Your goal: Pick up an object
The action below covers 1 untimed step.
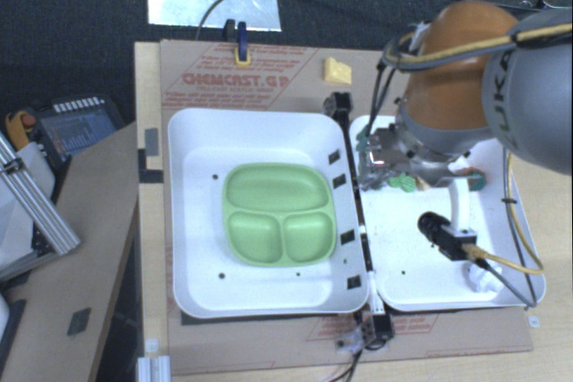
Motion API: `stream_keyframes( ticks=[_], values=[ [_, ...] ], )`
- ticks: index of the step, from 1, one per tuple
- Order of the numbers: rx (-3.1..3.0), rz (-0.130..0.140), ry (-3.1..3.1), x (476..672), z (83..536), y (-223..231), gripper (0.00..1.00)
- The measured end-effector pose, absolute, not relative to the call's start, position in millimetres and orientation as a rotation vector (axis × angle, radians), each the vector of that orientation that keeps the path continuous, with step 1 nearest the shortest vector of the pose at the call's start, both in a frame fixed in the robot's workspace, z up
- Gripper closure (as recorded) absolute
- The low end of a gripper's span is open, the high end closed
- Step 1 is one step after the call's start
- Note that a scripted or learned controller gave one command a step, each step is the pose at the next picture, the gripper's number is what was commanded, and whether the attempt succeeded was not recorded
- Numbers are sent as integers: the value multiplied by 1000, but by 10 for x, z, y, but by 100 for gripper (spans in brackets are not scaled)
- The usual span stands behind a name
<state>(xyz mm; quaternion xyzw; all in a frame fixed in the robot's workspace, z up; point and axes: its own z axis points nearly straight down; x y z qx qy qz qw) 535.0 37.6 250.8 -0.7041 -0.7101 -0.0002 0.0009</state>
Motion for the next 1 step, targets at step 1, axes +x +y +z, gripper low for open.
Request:
stream_keyframes(
  ticks=[1],
  values=[
    [-2209, -2, -2231, 5195, 2399, 926, 100]
  ],
)
